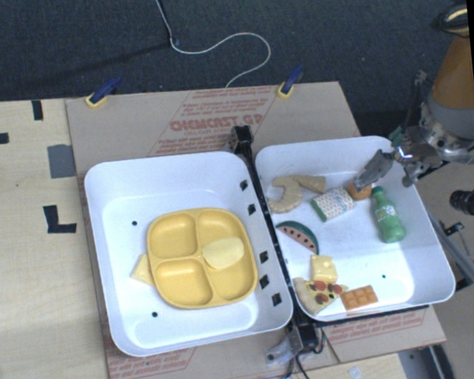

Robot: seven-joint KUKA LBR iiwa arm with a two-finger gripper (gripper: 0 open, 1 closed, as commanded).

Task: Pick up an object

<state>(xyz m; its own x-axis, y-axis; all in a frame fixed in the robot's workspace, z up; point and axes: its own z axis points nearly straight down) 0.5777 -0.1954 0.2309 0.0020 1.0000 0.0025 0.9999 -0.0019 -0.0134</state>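
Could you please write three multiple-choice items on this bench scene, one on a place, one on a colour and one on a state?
1. Where does the yellow divided plate lie?
A. left bin
B. right bin
C. on the cardboard

2. What colour is the toy bottle in the right bin?
A. red
B. green
C. blue

3. How do the gripper fingers stand?
A. shut on the bottle
B. shut on the plate
C. apart, holding nothing

Key: 1 A, the plate rests inside the left bin. 2 B, the bottle is green. 3 C, the two fingers are spread above the bin's far right corner with nothing between them.
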